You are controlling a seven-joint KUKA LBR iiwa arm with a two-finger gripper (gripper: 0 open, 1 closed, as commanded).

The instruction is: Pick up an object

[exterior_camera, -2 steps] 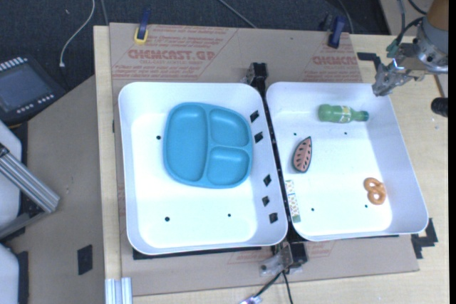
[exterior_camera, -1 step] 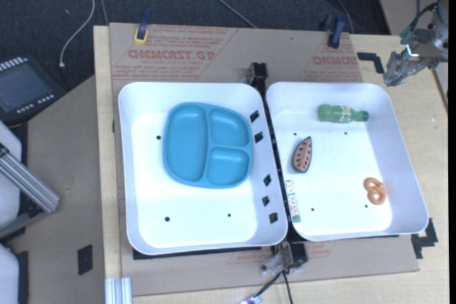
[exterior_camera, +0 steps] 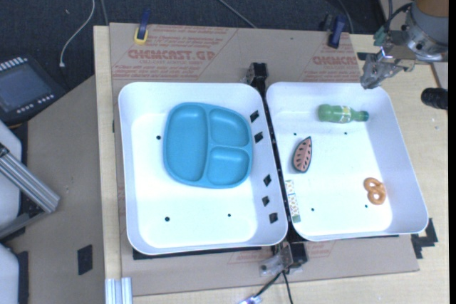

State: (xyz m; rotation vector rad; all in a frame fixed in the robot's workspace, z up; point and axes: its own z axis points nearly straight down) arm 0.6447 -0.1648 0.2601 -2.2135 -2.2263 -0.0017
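Observation:
In the right bin lie a green bottle on its side near the back, a brown leaf-shaped piece towards the left, and a small orange pretzel at the front right. A narrow printed strip lies along the bin's left wall. My gripper hangs over the back right corner of that bin, above and to the right of the bottle, with nothing seen between its fingers.
The left bin holds a blue divided plate. Black clips run along the seam between the bins. Blue clamps hold the cardboard base at the back. Cables trail on the floor behind.

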